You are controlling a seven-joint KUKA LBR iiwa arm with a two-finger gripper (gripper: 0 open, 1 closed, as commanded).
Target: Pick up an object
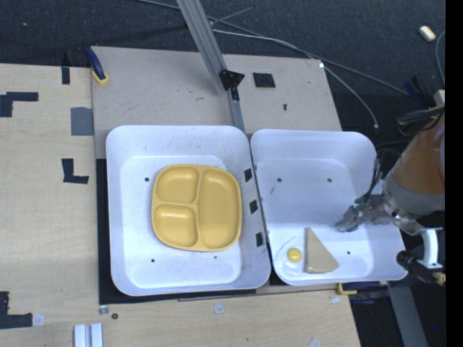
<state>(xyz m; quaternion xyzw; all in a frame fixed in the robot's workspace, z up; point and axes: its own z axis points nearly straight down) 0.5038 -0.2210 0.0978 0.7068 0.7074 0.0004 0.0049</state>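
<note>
A divided tray (196, 207) lies in the left bin (123, 215); a wedge (317, 252) and small ball (294, 254) in the right bin (311, 157).

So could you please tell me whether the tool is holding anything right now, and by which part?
Nothing is held. The tool hangs low over the right bin, apart from the tan wedge and the small yellow piece near the front wall.

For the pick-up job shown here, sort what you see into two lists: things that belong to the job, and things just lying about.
Belongs to the job:
gripper
tan wedge
small yellow ball
yellow divided plate
right bin
left bin

Lying about:
metal pole
blue-and-yellow clamp
cables
</note>
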